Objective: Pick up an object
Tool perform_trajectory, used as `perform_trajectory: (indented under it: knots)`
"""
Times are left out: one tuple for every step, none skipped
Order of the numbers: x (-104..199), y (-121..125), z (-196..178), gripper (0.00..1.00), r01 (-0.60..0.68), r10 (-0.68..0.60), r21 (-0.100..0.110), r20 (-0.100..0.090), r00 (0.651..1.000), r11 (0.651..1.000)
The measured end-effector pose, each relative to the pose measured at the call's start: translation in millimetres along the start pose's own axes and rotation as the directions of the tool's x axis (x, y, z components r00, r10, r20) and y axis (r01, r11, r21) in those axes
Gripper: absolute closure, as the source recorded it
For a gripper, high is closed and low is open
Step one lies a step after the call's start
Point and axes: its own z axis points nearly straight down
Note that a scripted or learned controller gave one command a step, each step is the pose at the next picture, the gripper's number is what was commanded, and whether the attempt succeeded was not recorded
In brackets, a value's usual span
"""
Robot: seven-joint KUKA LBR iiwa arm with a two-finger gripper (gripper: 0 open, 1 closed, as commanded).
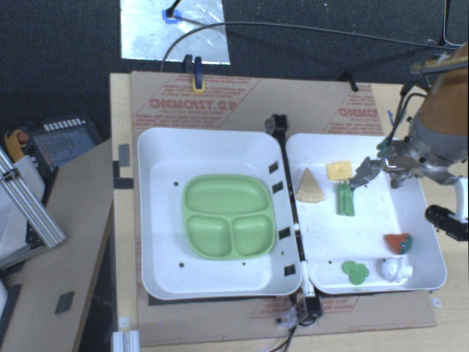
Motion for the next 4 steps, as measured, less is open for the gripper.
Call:
perform_trajectory:
  knots:
    - [0.2, 2.1, -5.4, 0.00, 0.002, -0.002, -0.010, 0.001, 1.000, 1.000]
    - [0.9, -2.4, 56.5, 0.00, 0.000, 0.000, -0.005, 0.001, 1.000, 1.000]
    - [-0.7, -6.0, 118.4, 0.00, 0.000, 0.000, -0.006, 0.000, 1.000, 1.000]
    - [-0.3, -5.7, 158.9, 0.00, 0.000, 0.000, -0.007, 0.000, 1.000, 1.000]
